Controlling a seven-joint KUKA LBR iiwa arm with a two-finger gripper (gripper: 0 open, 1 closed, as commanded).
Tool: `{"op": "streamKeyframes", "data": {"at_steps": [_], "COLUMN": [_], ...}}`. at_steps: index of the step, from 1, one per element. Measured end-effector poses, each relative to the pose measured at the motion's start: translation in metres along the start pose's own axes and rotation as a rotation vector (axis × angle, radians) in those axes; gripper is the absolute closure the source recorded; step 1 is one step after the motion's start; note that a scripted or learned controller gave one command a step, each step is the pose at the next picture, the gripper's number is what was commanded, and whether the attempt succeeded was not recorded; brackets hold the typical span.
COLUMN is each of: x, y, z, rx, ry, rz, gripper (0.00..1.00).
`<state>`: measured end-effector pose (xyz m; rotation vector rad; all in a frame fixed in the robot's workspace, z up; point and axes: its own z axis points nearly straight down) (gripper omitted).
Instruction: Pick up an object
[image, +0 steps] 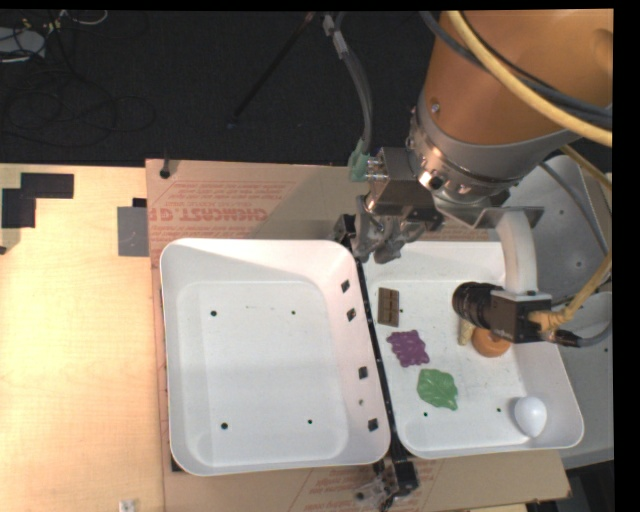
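The desk (70, 330) is pale plywood with a sheet of brown cardboard (230, 205) laid across it, dark floor and cables behind, and two shallow white bins sit side by side on the cardboard. The left bin (200, 270) has only small dark dots on its floor. The right bin (560, 400) carries the loose things: a small brown block (389, 305) near the dividing rims, a purple crumpled piece (408, 347) just below it, a green crumpled piece (437, 388) below that, a white ball (529, 414) in the near right corner, and an orange rounded thing (489, 343) toward the right side. The arm (500, 90) comes in from the upper right, its broad orange band and grey wrist looming large over the far edge of the right bin. The claw (385, 240) hangs below the wrist at the far left corner of that bin, close to the line where the two bins meet; it is dark and tangled against the rim, so I cannot tell how far it is open, and nothing can be made out in it. A dark cylindrical part (490, 305) on a white bracket sits just over the orange thing, partly covering it. The brown block lies nearest the claw, a little nearer the camera, apart from it.
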<state>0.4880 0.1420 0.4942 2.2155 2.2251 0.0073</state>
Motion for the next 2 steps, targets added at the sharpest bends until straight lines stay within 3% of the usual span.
{"op": "streamKeyframes", "data": {"at_steps": [1,2], "x": [0.061,0.047], "y": [-0.012,-0.014], "z": [-0.045,0.083], "rx": [0.004,0.021], "ry": [0.0,-0.01], "rz": [-0.003,0.005], "gripper": [1.0,1.0]}}
